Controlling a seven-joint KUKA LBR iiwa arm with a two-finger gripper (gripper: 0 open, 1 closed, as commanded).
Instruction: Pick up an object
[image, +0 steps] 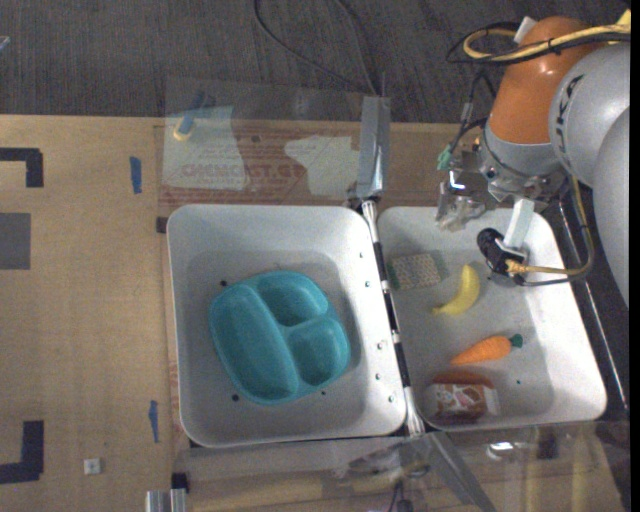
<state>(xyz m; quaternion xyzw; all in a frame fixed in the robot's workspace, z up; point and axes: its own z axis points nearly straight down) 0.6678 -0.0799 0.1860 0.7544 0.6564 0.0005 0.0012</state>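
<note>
We're looking at the brown packet (462, 398) first, lying at the front edge of the right bin (570, 345), nearest the camera. Just behind it the toy carrot (487, 349) is lying with its green top pointing to the bin's right wall. Further back the banana (459, 291) is sitting mid-bin, and a small speckled pad (417, 270) is lying just beside it, toward the divider between the bins. The left bin (195, 250) is carrying only a teal divided tray (279, 335).

The hand (459, 213) is hanging over the back left corner of the right bin, with nothing between its fingers that we can see. We can't tell whether the fingers are apart or together; they're too small and blurred at this angle.

Our read: we're still in the approach step, nothing picked yet. The hand is sitting nearest the pad and the banana, well apart from the carrot and packet.

Next move is calling for a shift toward the bin's middle, lining up across the banana's narrow width, then dropping straight down. The pad is looking too flat to pinch reliably. Cables by the bin's back right corner are worth watching.
</note>
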